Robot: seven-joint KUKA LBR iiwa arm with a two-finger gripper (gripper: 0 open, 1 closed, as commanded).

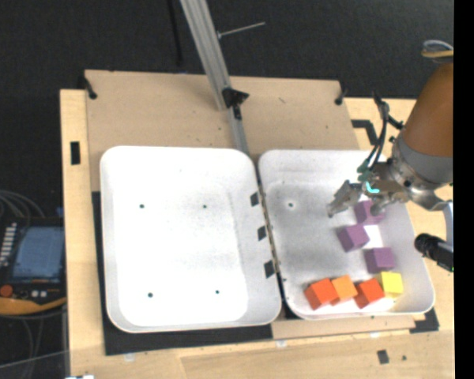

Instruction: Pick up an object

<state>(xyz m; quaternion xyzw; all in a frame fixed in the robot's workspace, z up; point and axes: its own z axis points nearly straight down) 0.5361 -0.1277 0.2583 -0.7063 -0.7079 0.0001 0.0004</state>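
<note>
The end effector [362,198] hangs over the right shallow white plastic bin [300,172], fingers spread wide with nothing between them. A small purple cube [364,210] sits right under it, partly hidden. More purple cubes [352,236] lie just below that one, and the orange [322,292], red [370,291] and yellow [392,282] blocks line the bin's bottom edge.

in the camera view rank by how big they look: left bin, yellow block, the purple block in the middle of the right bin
1. left bin, by far the largest.
2. purple block.
3. yellow block, looking only slightly smaller than the purple one; they are close enough that this order is unsure.
</note>
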